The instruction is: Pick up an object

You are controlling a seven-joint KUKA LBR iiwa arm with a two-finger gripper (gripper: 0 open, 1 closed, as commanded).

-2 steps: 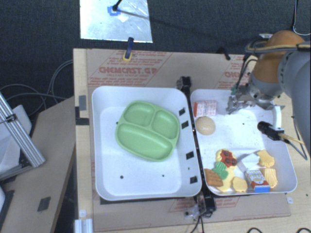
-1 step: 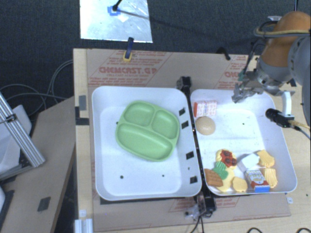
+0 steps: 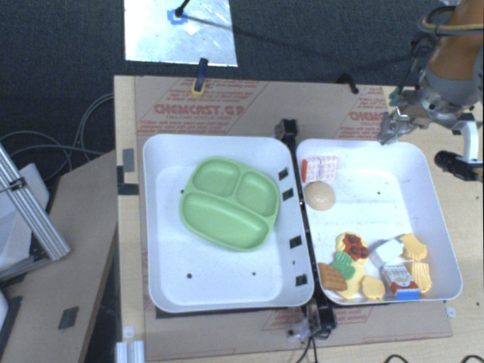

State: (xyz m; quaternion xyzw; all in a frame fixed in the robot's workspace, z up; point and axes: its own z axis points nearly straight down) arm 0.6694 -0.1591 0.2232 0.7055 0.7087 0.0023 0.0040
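A brown-topped worktop (image 3: 227, 100) printed with red lettering carries two shallow white plastic bins side by side. The left white bin (image 3: 170, 278) holds a pale green three-compartment plate (image 3: 229, 203), lying near its centre. The right white bin (image 3: 442, 225) holds every candidate for the pick. A small red-and-white printed packet (image 3: 319, 168) lies close to the far left corner, with a round tan bun-shaped piece (image 3: 320, 196) just beside it on the near side. A heap of small toy food pieces (image 3: 376, 266) in yellow, red, green and orange crowds the near right corner, a small red-and-blue carton (image 3: 399, 278) among them.

The grey robot arm with its orange band (image 3: 456, 51) reaches in at the upper right, and its end effector (image 3: 394, 127) hangs above the far rim of the right bin, well apart from both the packet and the heap. Whether the end effector is wide or narrow cannot be told at this angle; nothing is seen between its tips.

The pick appears to be at its start: no object is lifted, and all lie resting in the bin. Choosing a target, travelling over it, descending, closing and lifting all seem left to do. The packet and the bun look the nearest and least crowded options.
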